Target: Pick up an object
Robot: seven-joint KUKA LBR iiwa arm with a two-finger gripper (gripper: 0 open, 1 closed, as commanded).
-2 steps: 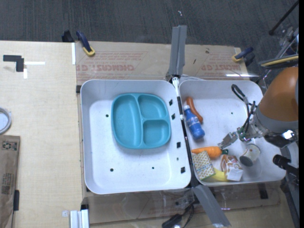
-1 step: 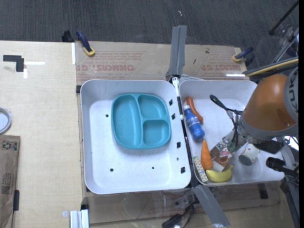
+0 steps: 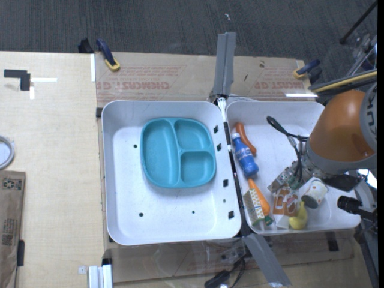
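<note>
Camera view: the claw (image 3: 295, 174) sits low in the right bin (image 3: 282, 116), under the arm's orange band (image 3: 339, 131); how it stands, and whether it has hold of anything, cannot be told from this angle, since the wrist covers most of it. Directly around it lies a cluster of objects at the bin's near right: an orange-and-white packet (image 3: 285, 203) just below the claw, a yellow piece (image 3: 298, 220) at the bin's front wall, and a white cylinder (image 3: 314, 192) beside the arm. A black spoon-like utensil (image 3: 279, 126) lies toward the far side, its handle running under the wrist. Along the bin's left wall rest a blue bottle (image 3: 245, 158), partly overlapping an orange item (image 3: 242, 131), and nearer the front an orange-and-green carrot-like object (image 3: 258, 203). The left bin (image 3: 120, 209) holds a teal divided plate (image 3: 178, 153), lying flat, well apart from the arm. Both bins sit on cardboard (image 3: 156, 77) over a wooden bench (image 3: 48, 137).
</note>
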